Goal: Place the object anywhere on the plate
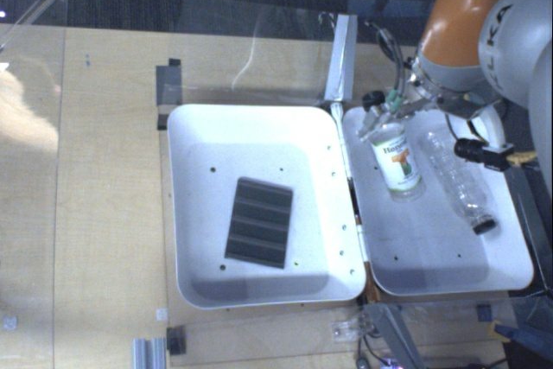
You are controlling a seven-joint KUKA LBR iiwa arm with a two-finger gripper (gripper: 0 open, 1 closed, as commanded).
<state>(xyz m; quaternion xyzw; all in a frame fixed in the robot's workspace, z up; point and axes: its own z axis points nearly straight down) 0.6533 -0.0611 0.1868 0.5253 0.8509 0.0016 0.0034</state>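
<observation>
Clear plastic is your trouble: the small labelled bottle (398, 163) stands at twelve o'clock in the right bin (449, 264), touching the gripper (386, 110), whose finger spread you cannot judge. A glancing grip could tip it before it reaches the dark ribbed plate (259, 222) in the left bin (199, 186).

Wide open floor in the left bin (199, 186), broken only by the dark ridged plate (259, 222) lying flat at its centre. Over in the right bin (449, 264), the upper half is crowded: a white labelled bottle (398, 166) and a clear plastic bottle (458, 177) side by side, the arm (484, 22) looming above. The lower half is free.
</observation>
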